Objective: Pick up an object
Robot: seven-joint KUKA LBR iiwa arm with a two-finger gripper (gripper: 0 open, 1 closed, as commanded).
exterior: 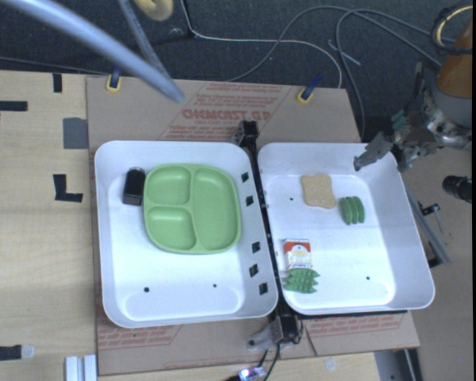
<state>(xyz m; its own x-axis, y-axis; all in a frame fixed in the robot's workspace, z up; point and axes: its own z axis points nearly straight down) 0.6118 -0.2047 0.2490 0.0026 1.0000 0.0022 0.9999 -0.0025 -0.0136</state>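
Loose objects lying in the two white bins

In the right bin (404, 236), a tan slice of toast (318, 190) lies flat near the upper middle, with a ribbed green pickle-like piece (352, 210) just beside it to the lower right, apart from it; lower down toward the bin's left side sits a small white and red carton (297, 253), and a green pea pod (301, 281) touches its lower edge. In the left bin (115, 236), a light green divided plate (193, 208) with three compartments lies flat, and a small black block (133, 186) rests against its left rim
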